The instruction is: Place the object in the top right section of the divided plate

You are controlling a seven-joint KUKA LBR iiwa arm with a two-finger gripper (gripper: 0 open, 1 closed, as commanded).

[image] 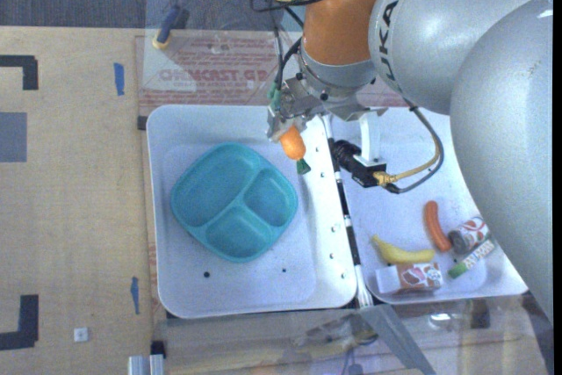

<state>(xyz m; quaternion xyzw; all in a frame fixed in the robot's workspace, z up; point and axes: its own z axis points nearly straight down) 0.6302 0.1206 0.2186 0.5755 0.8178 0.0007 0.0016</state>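
Note:
A teal divided plate [234, 201] lies in the left bin [176, 277], turned at a slant. My gripper [283, 126] hangs above the bin's upper right part, just off the plate's top right corner. A small orange carrot [293, 146] with a green tip at its lower end sits between the fingers, pointing down. The gripper is shut on it.
The right bin [413, 189] holds a yellow banana [401, 253], an orange-red sausage [433, 225], a small can [469, 234], a white carton [413, 277] and a green bit [457, 270], all near its front. My arm covers the right bin's upper part.

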